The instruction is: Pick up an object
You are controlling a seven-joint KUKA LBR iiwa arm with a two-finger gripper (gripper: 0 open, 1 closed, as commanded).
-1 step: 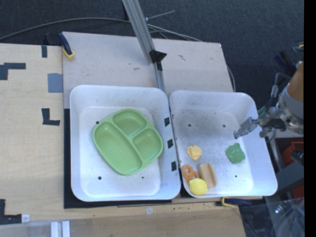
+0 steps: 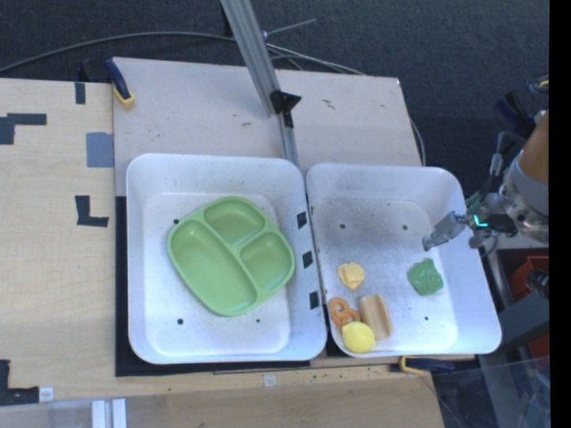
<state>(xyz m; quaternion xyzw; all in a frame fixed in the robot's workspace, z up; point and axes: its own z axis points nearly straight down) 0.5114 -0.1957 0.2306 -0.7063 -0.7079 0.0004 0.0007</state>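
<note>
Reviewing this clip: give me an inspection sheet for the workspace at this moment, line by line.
Surface: pale wooden bench bearing two shallow white bins side by side, left bin and right bin.
Job's things: in the right bin, a green lump, a pale yellow piece, a tan block, an orange ring and a yellow ball, the last three clustered at the near edge.
Clutter: green divided plate in the left bin.
Grippers: gripper over the right bin's right side, above the green lump; holding nothing visible.
Cables: black cables on the dark floor beyond the bench.
Surroundings: slanted metal pole; blue-yellow clamp.
</note>
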